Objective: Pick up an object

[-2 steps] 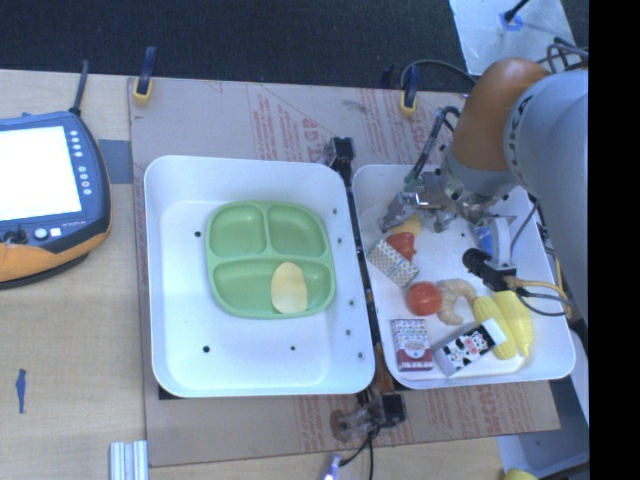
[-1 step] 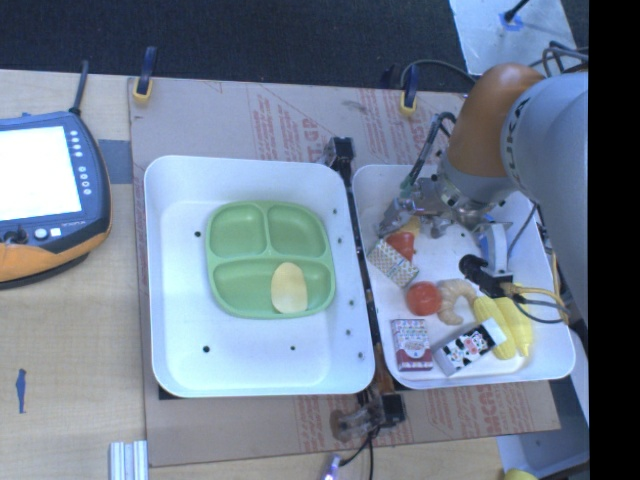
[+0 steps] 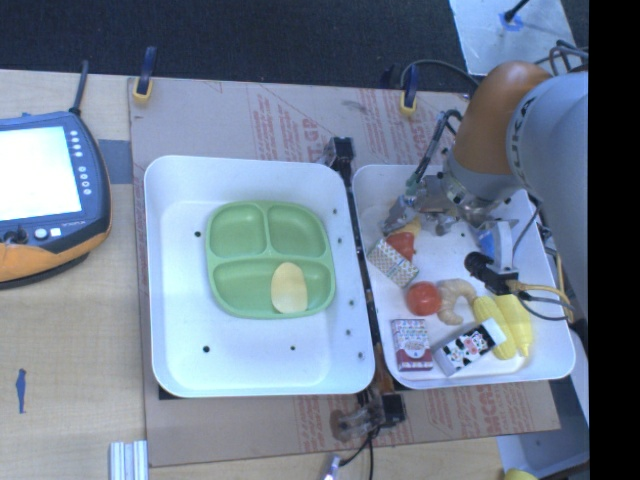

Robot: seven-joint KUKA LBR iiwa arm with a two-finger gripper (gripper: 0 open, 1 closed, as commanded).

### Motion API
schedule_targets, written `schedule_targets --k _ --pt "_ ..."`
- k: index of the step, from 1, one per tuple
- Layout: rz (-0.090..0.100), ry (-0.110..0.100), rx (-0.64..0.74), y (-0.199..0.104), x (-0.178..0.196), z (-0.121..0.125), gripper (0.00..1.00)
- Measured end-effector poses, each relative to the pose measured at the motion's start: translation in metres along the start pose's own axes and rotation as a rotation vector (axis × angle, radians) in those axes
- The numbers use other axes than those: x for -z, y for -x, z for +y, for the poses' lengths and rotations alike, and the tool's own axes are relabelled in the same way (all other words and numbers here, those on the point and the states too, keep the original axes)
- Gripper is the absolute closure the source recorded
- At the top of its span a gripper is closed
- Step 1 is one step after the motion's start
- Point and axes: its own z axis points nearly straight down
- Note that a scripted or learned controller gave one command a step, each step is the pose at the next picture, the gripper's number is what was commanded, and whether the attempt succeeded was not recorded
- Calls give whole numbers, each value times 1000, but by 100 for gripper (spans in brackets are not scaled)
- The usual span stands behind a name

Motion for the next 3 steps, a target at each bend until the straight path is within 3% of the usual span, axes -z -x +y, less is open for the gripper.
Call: schedule_targets --k 3 --pt "-1 0 2 -12 0 1 0"
